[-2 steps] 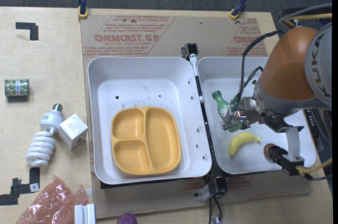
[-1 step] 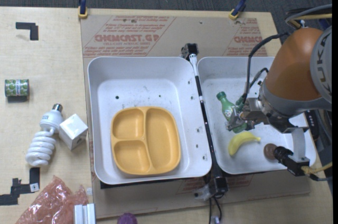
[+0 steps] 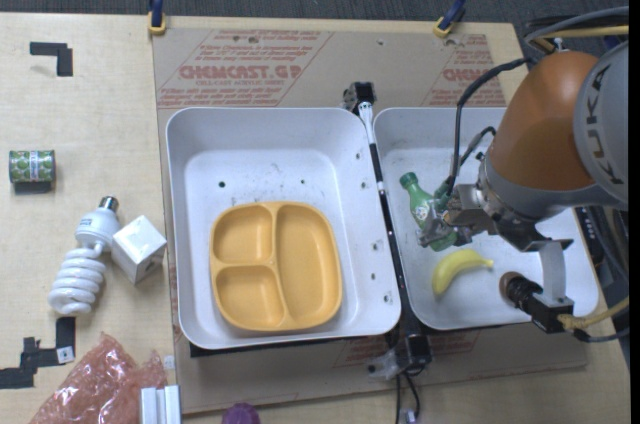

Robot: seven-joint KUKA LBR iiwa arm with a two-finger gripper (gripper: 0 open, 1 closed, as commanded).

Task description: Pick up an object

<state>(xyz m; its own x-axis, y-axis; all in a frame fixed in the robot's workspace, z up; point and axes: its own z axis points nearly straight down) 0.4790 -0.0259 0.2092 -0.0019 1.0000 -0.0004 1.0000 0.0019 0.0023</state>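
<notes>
Nearest the camera, along the bench's front edge, lay a pink mesh bag point(image 3: 95, 382), and just behind it a spiral light bulb point(image 3: 80, 264) touching a small white cube point(image 3: 139, 248); I judged these were spares parked outside my working area. A little green can point(image 3: 32, 168) sat farther back on the same side, its label too small for me to read.

In the left bin point(image 3: 190, 152) a yellow divided plate point(image 3: 276, 264) lay flat toward the front wall, well apart from anything I was after.

In the right bin point(image 3: 400, 137) a banana point(image 3: 459, 269) rested near the front. Just behind it lay a green bottle point(image 3: 418, 195), tilted, with my gripper point(image 3: 447, 224) lowered right against its lower end. My own wrist hid the tips, so I could not tell whether I was clenched or released, nor whether I held the bottle. I judged the bottle was my target, since I had come in on it rather than the banana.

Farthest back, the brown board point(image 3: 250, 62) under the bins carried red print reading "CHEMCAST" repeated, and my arm's orange band point(image 3: 545, 127) bore the letters "KU".
</notes>
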